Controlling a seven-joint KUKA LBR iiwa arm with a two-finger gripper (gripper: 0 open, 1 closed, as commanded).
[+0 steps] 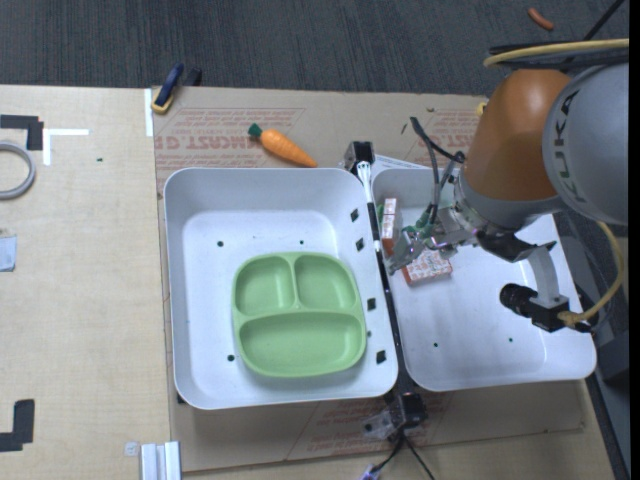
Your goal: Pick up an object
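A small red-and-white box (430, 269) lies in the right bin (480, 353) near its left wall. A second, narrow red-and-white packet (388, 218) lies along that wall, a little further back. My gripper (412, 245) reaches down from the arm's grey and orange wrist (520, 148) to a spot just left of and above the box, close to it. Whether it touches the box is hidden by the gripper's own body and wiring. The back of the right bin is covered by the arm.
The left bin (200, 218) holds a green divided plate (298, 314). A toy carrot (284, 146) lies on the cardboard behind the bins. A blue clip (168, 87) sits at the cardboard's far left corner. A black fitting on a hose (535, 306) hangs over the right bin.
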